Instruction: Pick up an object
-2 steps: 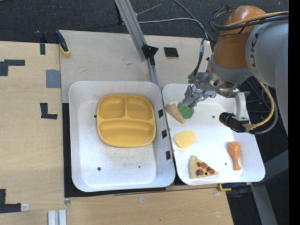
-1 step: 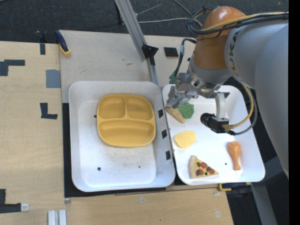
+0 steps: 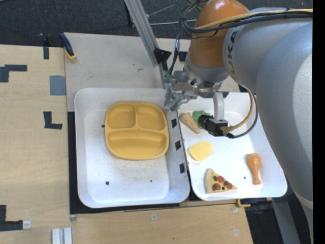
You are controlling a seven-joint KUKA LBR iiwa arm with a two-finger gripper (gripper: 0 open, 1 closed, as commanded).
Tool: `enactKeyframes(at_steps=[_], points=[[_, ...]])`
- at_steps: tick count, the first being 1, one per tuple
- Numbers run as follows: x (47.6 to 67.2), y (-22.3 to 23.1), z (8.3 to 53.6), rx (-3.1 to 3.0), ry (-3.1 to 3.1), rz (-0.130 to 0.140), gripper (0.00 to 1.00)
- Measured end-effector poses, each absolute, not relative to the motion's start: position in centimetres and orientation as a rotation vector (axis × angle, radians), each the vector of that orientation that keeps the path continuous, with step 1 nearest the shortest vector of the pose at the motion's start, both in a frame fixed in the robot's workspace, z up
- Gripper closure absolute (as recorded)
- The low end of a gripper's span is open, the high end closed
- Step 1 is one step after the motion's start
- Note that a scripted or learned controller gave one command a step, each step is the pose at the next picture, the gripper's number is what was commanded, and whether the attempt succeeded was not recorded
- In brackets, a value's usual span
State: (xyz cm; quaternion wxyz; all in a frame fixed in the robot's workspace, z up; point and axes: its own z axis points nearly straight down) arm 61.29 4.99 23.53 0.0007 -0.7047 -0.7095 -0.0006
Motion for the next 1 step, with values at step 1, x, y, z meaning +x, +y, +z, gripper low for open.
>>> enactKeyframes(at_steps=[1], points=[[62.57,9.52,23.73,-2.214,-2.227,-0.001,1.00]])
